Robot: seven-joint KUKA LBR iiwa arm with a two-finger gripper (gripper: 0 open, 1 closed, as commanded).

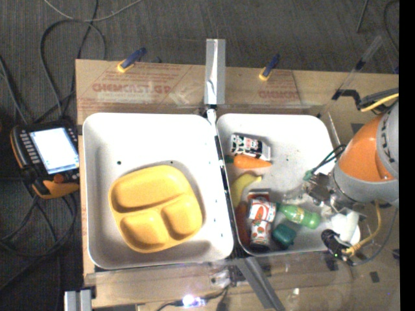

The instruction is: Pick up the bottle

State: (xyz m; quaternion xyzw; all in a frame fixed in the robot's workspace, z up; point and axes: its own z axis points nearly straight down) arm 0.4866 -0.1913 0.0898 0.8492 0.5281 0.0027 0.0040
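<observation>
Tray (155, 206) sits in the left bin (97, 173); bottle (299, 215) lies in the right bin (305, 125), beside the can (260, 222).

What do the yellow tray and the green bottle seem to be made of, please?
Tray: probably moulded plastic, matte yellow, judging by its smooth rounded compartments and even colour. Bottle: likely translucent green plastic with a slight sheen; its outline is too blurred to be sure.
</observation>
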